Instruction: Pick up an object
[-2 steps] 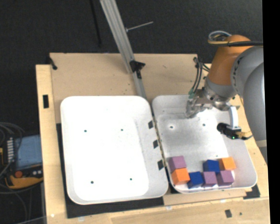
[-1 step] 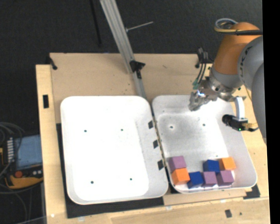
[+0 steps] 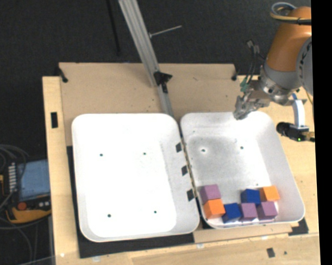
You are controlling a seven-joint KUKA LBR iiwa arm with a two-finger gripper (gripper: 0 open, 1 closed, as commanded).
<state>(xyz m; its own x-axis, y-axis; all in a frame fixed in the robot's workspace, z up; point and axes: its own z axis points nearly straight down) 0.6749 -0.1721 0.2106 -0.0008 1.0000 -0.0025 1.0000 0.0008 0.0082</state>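
The arm (image 3: pixel 287 49) reaches in from the right and holds the gripper (image 3: pixel 242 111) over the far rim of the right bin (image 3: pixel 232 154), well apart from every object. Whether the jaws stand wide or narrow cannot be told at this size; nothing is visible between them.

All candidate objects lie in the near end of the right bin, packed in a cluster against the near wall. From left to right: a purple cube (image 3: pixel 210 192) with an orange cube (image 3: pixel 214 208) touching it on the near side, a blue cube (image 3: pixel 232 211), a second purple cube (image 3: pixel 248 210), a second blue cube (image 3: pixel 251 196), a third purple cube (image 3: pixel 267 209), and a second orange cube (image 3: pixel 270 193). The left bin (image 3: pixel 129 174) sits beside it on the table (image 3: pixel 115 87).

The step in hand appears to be the approach; the pick has not begun. To perform it well:

1. Select a cube with free sides. The purple cube at the left end, or the orange cube at the right end, offers open space on its far side. The middle cubes touch their neighbours and leave little room for the jaws.
2. Travel across the bin at a safe height, then centre over the chosen cube.
3. Align the jaws with two free faces before descending.
4. Descend vertically. Keep clear of the near wall, which could block one side.
5. Close, lift, and confirm the cube is held.
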